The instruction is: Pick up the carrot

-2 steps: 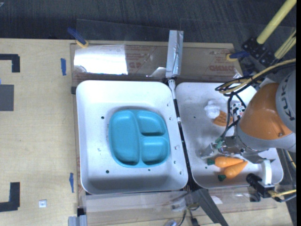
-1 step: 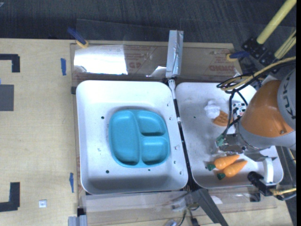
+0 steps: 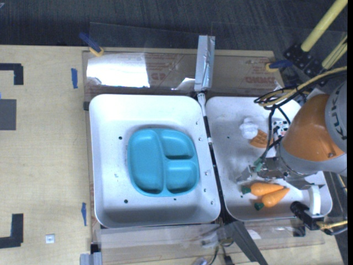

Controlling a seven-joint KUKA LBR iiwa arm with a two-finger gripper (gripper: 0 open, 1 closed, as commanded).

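Carrot [image 3: 268, 190] lies in right bin [image 3: 226, 148], near front edge, 2nd carrot [image 3: 273, 199] touching. Gripper [image 3: 259, 169] just above/beside it; grip state: can't tell. Blue tray [image 3: 162, 160] in left bin [image 3: 110, 148].

Two orange carrots [image 3: 268, 193] with green tips are seen lying side by side near the right bin's [image 3: 231, 203] front wall.
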